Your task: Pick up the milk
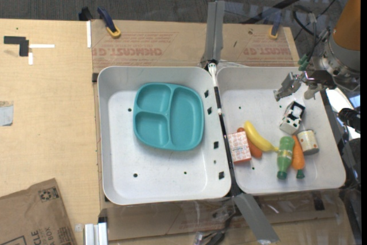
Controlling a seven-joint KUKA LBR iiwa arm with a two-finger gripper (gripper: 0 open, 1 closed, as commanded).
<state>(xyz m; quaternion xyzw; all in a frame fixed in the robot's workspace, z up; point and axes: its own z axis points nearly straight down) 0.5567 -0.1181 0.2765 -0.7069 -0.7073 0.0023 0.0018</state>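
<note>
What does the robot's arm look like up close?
The arm is grey metal with an orange band above the wrist. Black cables loop around it. Its end effector is a small silvery-grey metal piece with two thin fingers.

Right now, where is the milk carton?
The milk carton lies in the right bin, near its right side, just above the can and below the gripper.

Arm enters frame at 3 o'clock edge, upper part. Orange band at about 2 o'clock of frame, grey wrist section just below it. Wrist angled down and toward 9 o'clock. Gripper [297, 86] at end of wrist, two fingers [285, 90] spread apart, tips pointing toward 8 o'clock, nothing between them.
</note>
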